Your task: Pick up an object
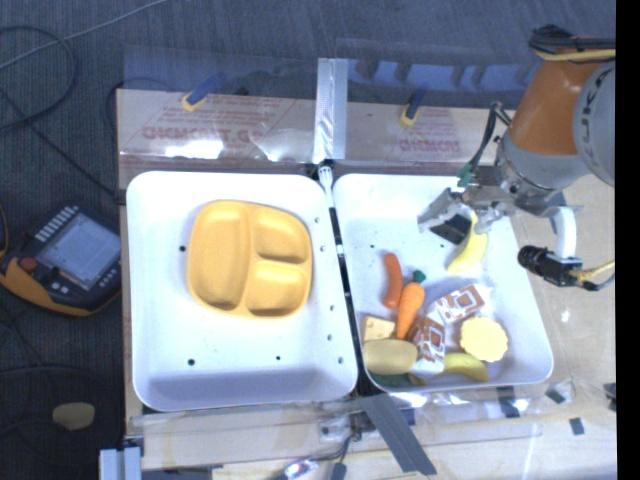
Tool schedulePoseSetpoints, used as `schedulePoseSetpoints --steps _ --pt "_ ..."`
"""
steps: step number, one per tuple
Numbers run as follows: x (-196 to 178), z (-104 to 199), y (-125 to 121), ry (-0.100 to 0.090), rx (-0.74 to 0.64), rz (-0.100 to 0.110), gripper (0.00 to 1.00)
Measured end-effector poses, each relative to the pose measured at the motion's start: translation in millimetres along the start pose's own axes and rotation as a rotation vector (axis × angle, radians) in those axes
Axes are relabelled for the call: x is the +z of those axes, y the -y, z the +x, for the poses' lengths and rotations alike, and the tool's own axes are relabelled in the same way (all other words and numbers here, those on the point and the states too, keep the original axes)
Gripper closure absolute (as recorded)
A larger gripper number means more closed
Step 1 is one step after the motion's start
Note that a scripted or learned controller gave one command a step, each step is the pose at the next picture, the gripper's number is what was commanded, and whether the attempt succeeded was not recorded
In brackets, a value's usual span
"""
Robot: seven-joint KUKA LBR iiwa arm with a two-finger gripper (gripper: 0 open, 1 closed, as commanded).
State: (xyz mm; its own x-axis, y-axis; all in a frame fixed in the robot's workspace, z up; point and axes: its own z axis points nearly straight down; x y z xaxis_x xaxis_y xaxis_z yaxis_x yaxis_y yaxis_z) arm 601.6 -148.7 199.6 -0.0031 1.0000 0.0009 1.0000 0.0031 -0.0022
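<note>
Overhead, the gripper point(462, 220) is seen spread open, nothing held, just beside the banana point(466, 253) in the right bin point(530, 313).

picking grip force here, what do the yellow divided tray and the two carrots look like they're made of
Yellow divided tray: looks like moulded plastic, smooth and semi-matte, with rounded compartment edges and soft highlights. Carrots: probably toy plastic, judging by the even orange colour and faint sheen, though real ones cannot be ruled out from this view.

left bin point(160, 368): yellow tray point(248, 258)
right bin point(525, 313): banana point(468, 251), two carrots point(402, 290), potato point(389, 355), packets point(447, 323)
gripper point(462, 216): over right bin, by banana
</note>
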Motion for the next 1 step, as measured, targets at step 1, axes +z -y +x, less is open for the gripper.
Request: schedulePoseSetpoints --steps 1 --pt "105.1 14.4 8.4 0.001 -0.154 -0.002 0.00"
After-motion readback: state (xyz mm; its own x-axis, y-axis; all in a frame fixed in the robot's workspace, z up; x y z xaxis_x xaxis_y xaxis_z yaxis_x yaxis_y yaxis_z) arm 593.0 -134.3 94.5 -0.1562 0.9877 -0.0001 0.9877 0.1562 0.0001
